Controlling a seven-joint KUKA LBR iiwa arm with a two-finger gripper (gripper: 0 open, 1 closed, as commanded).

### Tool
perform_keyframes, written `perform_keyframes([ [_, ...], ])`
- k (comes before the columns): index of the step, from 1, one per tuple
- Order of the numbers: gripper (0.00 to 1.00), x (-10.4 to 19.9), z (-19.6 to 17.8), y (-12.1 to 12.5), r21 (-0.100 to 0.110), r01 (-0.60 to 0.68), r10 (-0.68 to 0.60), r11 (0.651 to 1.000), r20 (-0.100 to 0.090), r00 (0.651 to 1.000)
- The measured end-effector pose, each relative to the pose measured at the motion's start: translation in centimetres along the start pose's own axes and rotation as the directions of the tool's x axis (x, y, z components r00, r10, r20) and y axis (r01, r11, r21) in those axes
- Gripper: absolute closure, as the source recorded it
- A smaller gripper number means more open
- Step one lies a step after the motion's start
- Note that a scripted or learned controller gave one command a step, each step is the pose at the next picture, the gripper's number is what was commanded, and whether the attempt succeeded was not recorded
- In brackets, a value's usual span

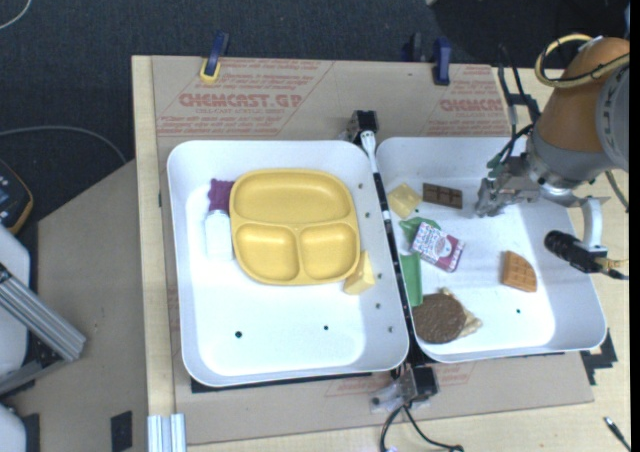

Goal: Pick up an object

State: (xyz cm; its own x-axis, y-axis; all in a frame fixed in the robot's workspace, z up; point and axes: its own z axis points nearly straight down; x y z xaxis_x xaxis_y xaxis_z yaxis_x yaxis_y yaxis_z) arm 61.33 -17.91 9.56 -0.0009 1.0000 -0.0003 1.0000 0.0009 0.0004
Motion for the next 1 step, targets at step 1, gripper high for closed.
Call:
perform_keyframes([
  [1, 1.00, -0.16, -4.54, -0.58, -0.005, -0.002, 0.002, 1.000, 0.002, 1.000],
])
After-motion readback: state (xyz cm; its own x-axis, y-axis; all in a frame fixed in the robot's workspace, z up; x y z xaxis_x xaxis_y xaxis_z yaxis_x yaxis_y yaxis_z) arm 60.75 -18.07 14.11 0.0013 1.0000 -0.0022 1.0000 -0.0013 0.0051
